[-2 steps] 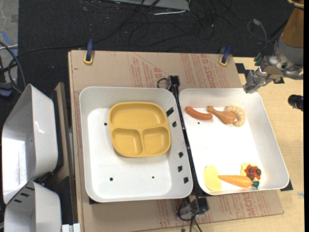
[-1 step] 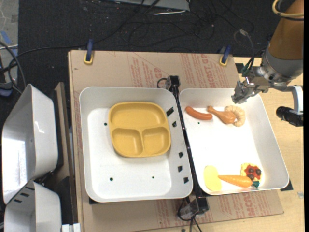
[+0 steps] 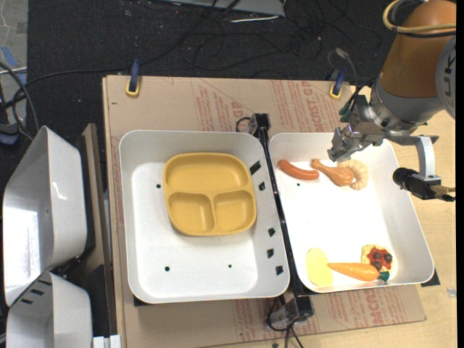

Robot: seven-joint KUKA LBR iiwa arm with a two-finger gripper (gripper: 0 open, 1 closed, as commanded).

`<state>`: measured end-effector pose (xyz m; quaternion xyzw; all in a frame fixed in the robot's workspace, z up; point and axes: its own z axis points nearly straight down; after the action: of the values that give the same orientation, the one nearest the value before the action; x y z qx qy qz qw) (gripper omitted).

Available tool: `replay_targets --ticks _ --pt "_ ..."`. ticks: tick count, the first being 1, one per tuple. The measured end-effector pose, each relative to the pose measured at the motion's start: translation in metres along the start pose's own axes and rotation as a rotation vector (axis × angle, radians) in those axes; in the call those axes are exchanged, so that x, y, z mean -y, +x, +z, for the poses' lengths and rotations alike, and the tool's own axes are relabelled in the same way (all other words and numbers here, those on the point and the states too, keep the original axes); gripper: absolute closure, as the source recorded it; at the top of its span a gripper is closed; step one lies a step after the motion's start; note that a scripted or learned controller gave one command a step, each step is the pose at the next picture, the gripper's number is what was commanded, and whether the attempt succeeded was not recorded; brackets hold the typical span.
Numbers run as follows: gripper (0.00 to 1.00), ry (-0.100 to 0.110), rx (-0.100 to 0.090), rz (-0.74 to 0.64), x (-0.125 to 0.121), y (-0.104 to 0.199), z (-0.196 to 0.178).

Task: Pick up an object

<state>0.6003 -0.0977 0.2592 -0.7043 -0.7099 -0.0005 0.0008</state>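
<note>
Two bins are sitting on the desk (image 3: 217, 93) as the gripper (image 3: 341, 151), its grip state impossible to tell, is hovering at the right bin's (image 3: 348, 223) far edge above the chicken drumstick (image 3: 341, 172), needing a straight descent next.

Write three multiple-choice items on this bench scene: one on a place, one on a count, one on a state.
1. Where does the yellow divided plastic plate lie?
A. left white bin
B. right white bin
C. bare bench

2. How many compartments has that plate?
A. two
B. three
C. five

3. How does the pincer stand?
A. above the plate
B. over the right white bin, by the tan toy chicken drumstick
C. outside both bins

Key: 1 A, it sits in the left white bin. 2 B, one long section and two smaller ones. 3 B, it hangs just above the drumstick beside the red toy sausage.
</note>
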Motion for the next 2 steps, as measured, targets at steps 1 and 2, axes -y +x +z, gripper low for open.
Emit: replay_targets --ticks 1,2 --pt "1.00 0.001 0.000 -0.001 0.022 0.053 -0.004" --pt "1.00 0.002 0.000 0.000 0.050 0.101 -0.003"
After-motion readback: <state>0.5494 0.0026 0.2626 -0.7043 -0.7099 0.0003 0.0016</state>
